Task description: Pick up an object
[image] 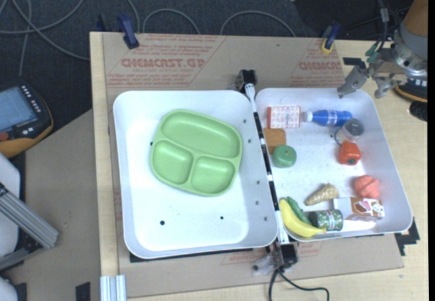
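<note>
My gripper [366,82] hangs open over the far right corner of the right bin [391,157], with nothing between its fingers. Below it in that bin lie a blue bottle [329,117], a small grey round piece [352,128] and a red pepper-like toy [349,152]. Further left are a red and white box [283,117], a brown square [275,138] and a green round piece [284,155]. Near the front lie a banana [299,221], a green can [328,219], a cone [322,193], an orange fruit [367,185] and a small carton [368,208].
The left bin [136,211] holds a green divided plate [196,153]. A black hinge strip [262,157] runs between the two bins. Blue clamps [126,30] [330,37] grip the board's far edge. Cables lie on the dark floor behind.
</note>
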Robot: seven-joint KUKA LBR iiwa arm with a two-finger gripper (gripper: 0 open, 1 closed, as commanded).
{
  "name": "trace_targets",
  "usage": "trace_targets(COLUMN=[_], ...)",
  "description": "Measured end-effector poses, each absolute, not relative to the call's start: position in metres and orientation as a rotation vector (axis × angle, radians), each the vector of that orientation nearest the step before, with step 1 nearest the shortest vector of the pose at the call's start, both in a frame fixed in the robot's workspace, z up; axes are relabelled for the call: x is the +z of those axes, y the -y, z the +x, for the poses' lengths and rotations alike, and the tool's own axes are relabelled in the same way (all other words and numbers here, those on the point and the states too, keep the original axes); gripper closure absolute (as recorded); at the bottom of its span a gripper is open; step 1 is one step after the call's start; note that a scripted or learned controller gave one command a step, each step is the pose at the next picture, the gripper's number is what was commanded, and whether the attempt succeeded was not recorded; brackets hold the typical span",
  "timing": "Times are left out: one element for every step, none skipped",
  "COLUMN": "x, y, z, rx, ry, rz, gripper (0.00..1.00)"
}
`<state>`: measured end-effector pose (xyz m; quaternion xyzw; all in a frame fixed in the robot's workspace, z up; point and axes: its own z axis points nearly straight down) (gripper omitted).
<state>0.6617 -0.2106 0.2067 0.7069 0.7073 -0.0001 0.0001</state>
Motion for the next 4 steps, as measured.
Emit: trace_targets(x=[0.14,0.105,0.116,0.203], y=[0.221,0.19,0.191,0.143], z=[0.603,0.57,0.571,0.552], rx=[-0.003,-0.001,0.001,0.003], ry=[-2.222,-2.223,-2.219,-2.222], rz=[2.223,2.223,2.222,2.218], gripper=[0.0,0.0,1.0,1.0])
